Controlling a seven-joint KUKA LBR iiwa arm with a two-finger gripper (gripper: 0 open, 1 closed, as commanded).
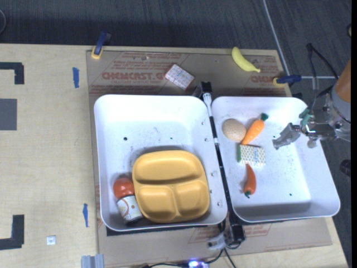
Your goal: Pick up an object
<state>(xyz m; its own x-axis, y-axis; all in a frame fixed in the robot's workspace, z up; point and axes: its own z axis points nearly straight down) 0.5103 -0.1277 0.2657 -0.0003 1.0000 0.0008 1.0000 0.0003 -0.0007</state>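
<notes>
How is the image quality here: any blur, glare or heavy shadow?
Camera view: soft and low-resolution overall; the gripper is smeared and indistinct; the white bins look bright but keep detail; a dark shadow lies beneath the yellow tray; the carrot reads clearly.
</notes>
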